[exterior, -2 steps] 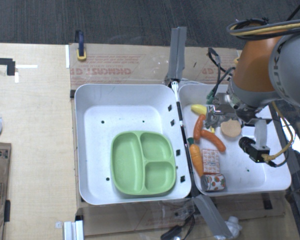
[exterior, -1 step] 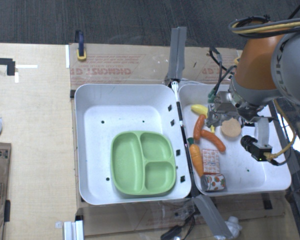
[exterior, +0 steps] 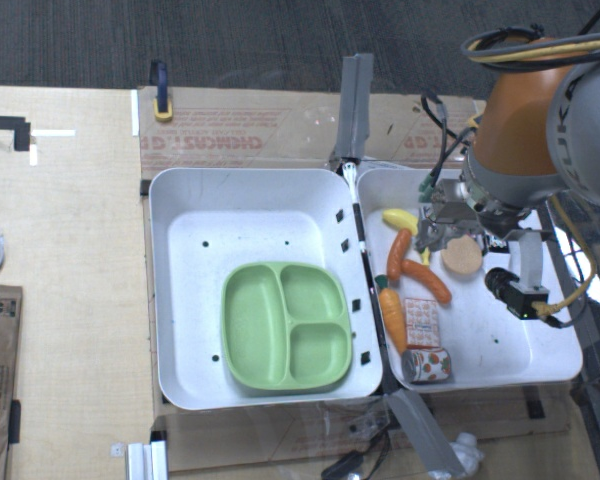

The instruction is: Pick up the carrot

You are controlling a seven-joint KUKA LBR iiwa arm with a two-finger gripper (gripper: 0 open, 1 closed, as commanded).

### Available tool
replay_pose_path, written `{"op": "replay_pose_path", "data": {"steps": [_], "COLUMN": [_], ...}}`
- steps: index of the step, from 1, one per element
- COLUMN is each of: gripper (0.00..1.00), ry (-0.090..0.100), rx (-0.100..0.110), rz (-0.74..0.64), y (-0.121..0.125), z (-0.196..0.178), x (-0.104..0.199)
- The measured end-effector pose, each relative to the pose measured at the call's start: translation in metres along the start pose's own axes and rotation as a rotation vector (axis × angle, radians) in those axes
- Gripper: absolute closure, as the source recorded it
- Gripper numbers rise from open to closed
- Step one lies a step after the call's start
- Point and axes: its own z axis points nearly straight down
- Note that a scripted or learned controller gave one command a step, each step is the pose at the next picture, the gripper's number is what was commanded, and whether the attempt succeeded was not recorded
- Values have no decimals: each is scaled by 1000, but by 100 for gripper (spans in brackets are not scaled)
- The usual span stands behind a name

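You'll see the two-finger gripper [exterior: 432, 230] above the yellow plastic banana [exterior: 400, 220]; its jaw state can't be told. The orange plastic carrot [exterior: 391, 315] lies below the banana.

- The arm [exterior: 540, 108] comes in from the upper right of the picture.
- It is grey, with a big orange band above the wrist.
- It bends down toward the middle right.
- The gripper [exterior: 432, 230] hangs at its tip, pointing down and a little left.
- Black and yellow cables loop around the arm.

Grey arm [exterior: 580, 118] — orange band, black cables
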Motion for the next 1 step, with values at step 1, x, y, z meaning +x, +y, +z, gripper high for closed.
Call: {"op": "replay_pose_path", "data": {"steps": [1], "gripper": [100], "ry": [3], "rx": [-7], "rz": [-314], "y": [0], "z": [-1], "x": [1]}}
